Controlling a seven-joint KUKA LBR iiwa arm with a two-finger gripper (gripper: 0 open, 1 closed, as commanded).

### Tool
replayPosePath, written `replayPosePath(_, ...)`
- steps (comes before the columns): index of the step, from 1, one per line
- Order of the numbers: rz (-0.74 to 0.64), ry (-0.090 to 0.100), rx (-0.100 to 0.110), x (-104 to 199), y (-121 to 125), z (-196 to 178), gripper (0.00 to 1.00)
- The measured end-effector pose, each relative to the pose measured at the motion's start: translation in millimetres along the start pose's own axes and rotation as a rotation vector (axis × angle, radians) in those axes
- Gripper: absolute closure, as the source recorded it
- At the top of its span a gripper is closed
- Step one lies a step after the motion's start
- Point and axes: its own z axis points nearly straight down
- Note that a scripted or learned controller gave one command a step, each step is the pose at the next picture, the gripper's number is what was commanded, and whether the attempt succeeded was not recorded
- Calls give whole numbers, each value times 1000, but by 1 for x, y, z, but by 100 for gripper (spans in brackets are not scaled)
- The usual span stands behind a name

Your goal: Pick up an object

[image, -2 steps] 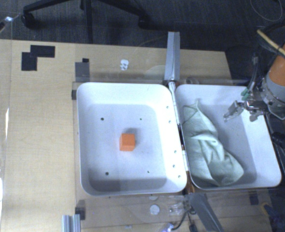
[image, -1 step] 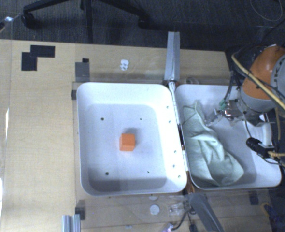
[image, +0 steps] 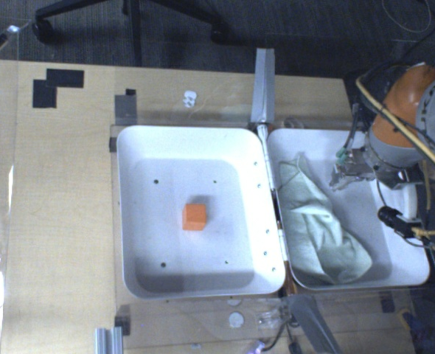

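Nearest the camera, the pale wooden tabletop (image: 55, 271) carries 2 shallow white plastic bins side by side, and in the left bin (image: 140, 153) a small orange cube (image: 195, 217) sits alone near the middle of the floor. In the right bin (image: 416, 271) a crumpled pale grey-green cloth (image: 317, 223) lies along the left side, running from the back wall toward the front. Farther back, the end effector (image: 344, 174) of the grey arm hovers at the cloth's upper right edge, the cloth just below and left of it and the cube well apart beyond the divider; whether it is released or clenched cannot be told.
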Motion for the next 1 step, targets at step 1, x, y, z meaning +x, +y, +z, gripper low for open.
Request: replayPosePath(1,-41,0,5,3,33,-109,100)
